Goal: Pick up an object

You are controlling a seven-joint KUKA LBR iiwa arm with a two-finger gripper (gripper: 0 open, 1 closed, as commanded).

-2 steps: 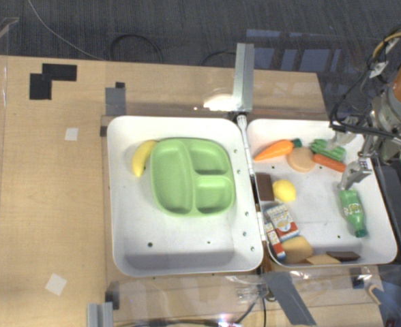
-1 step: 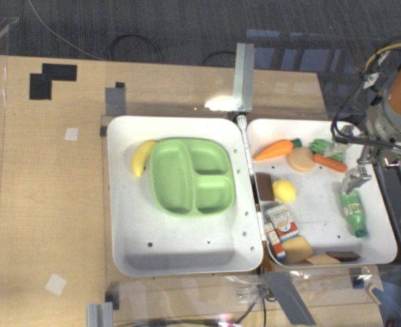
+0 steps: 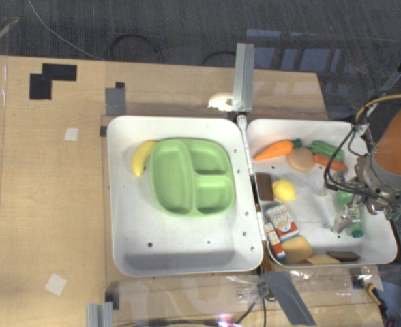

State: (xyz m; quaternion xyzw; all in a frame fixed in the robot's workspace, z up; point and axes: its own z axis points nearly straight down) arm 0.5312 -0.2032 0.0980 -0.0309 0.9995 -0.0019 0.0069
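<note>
Small green plastic object point(image 3: 357, 231) lies at right bin's right near corner, just beside the metal pincer point(image 3: 346, 221) lowered over it; grip state cannot tell. Nothing lifted yet, pick looks undone. White right bin point(image 3: 323, 257) wall close; yellow lemon point(image 3: 284, 191) left, open floor between.

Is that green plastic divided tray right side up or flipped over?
Right side up. The green divided plastic tray lies flat in the left white bin, its three hollow compartments facing up, a yellow banana against its left edge.
</note>
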